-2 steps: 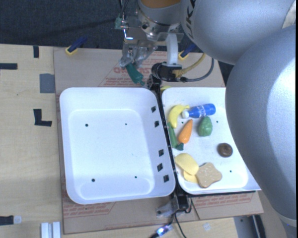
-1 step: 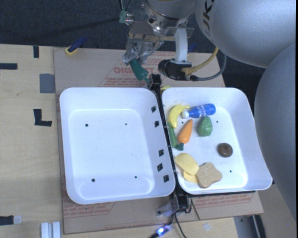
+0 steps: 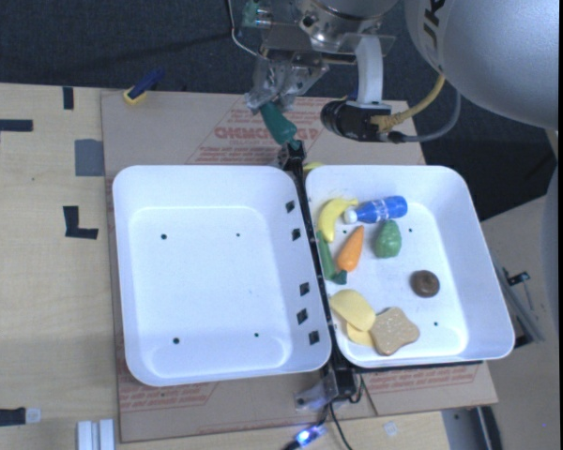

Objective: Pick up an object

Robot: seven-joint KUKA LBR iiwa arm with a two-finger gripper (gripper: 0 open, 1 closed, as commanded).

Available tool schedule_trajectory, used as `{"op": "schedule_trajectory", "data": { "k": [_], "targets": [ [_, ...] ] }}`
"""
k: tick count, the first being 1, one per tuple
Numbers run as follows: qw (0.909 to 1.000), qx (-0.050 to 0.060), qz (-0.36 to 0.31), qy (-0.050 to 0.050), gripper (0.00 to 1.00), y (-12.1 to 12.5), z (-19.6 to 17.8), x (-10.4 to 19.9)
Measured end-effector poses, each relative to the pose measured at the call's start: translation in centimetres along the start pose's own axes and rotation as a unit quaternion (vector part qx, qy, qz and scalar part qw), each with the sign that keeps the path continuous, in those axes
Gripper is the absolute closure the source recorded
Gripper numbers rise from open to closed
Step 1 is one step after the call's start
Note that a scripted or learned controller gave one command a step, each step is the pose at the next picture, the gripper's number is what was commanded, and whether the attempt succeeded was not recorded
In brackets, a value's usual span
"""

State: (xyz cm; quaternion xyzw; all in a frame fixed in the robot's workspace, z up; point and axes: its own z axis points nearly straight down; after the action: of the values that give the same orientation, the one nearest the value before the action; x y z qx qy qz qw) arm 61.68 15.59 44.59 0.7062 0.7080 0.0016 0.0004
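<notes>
My gripper (image 3: 274,94) hangs high above the back edge of the bench, over the seam between the two bins. It is shut on a slim teal-green object (image 3: 280,126), which slants down from its fingers and is clear of both bins. The right bin (image 3: 455,195) holds a banana (image 3: 330,216), a blue bottle (image 3: 380,210), a carrot (image 3: 351,248), a green lump (image 3: 388,239), a dark green piece (image 3: 331,264), a brown round thing (image 3: 425,283), a yellow piece (image 3: 353,309) and a bread slice (image 3: 393,332).
The left bin (image 3: 136,251) lies beside the right one on a cardboard sheet (image 3: 188,129). A black clip row (image 3: 303,270) runs along the seam. A blue and yellow item (image 3: 143,85) lies at the back left. The arm's body (image 3: 488,36) fills the top right.
</notes>
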Motion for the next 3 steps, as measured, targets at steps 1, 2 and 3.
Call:
{"op": "schedule_trajectory", "data": {
  "k": [1,2,3],
  "targets": [
    [1.0,0.008,0.0,-0.003,1.0,2.5,26.3,5.1],
    [1.0,0.0,0.0,0.0,1.0,-1.3,16.5,4.7],
    [1.0,-0.002,-0.001,0.001,1.0,-4.4,7.3,4.7]
  ]
}}
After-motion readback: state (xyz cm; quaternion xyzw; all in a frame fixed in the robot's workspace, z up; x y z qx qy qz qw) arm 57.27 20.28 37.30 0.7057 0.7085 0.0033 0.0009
